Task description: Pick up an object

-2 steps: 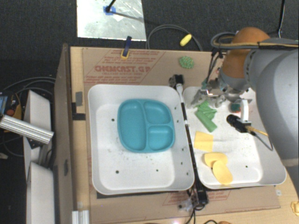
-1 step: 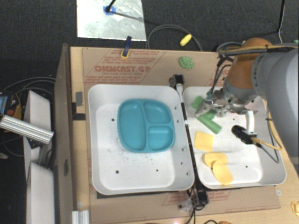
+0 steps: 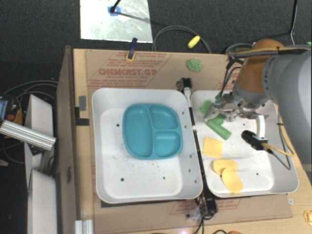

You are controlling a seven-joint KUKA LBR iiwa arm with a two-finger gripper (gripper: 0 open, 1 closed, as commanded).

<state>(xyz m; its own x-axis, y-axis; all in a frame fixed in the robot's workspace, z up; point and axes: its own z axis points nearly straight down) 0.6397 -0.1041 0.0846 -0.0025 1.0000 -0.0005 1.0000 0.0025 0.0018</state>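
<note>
In the camera view, the arm (image 3: 285, 82) reached in from three o'clock and its hand (image 3: 218, 112) sat low over the upper-left part of the right bin (image 3: 287, 182). The wrist hid its working end, so I could not tell how far it was open, and nothing could be seen in its hold.

The likeliest target was a green block (image 3: 219, 129), lying tilted just below the hand, at about six o'clock from it. Whether the two touched could not be told. A smaller green piece (image 3: 205, 106) lay close at the hand's nine o'clock, near the bin wall. A yellow square slice (image 3: 212, 147) and two yellow rounds (image 3: 229, 173) lay further toward six o'clock, well clear. The left bin (image 3: 105, 179) on the counter (image 3: 122, 69) held a blue divided plate (image 3: 152, 130).

To do the grasp well, the hand should probably centre over the green block, close across its narrow width rather than along its length, stay off the bin wall and the smaller piece, and lift straight up only once closed.
</note>
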